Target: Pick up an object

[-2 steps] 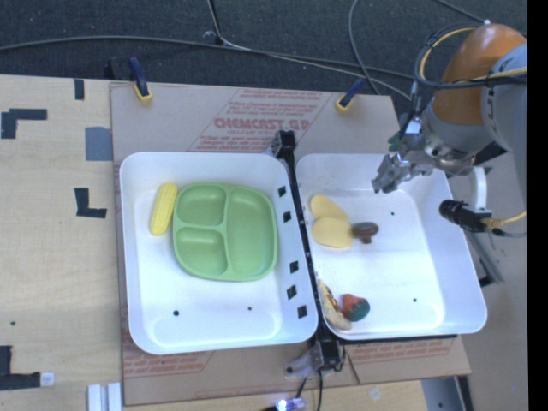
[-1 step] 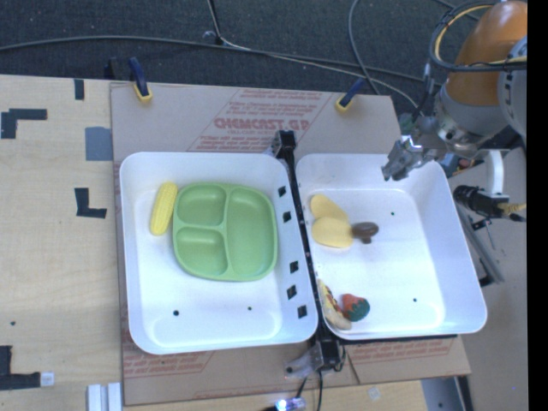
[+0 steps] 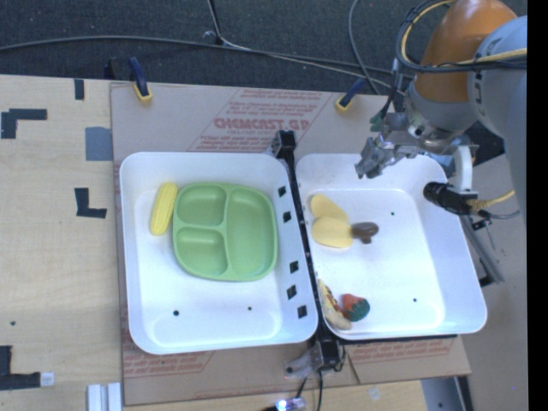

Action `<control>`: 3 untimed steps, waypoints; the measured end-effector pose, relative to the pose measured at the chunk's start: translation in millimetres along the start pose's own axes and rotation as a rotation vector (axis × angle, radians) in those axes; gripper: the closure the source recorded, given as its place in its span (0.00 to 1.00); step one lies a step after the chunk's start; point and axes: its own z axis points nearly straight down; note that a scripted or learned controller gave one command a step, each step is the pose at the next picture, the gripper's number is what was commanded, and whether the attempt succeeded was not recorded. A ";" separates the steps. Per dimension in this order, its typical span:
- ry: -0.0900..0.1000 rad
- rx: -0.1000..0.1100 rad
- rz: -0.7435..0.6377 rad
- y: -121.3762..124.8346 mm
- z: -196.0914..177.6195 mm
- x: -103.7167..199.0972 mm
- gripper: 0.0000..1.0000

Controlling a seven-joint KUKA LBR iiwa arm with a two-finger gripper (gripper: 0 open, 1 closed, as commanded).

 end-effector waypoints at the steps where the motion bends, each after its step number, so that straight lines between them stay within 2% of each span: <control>1: 0.000 0.001 -0.001 -0.5 2.7 63.1 1.00; 3: 0.000 0.000 -0.001 -8.6 -13.8 170.0 1.00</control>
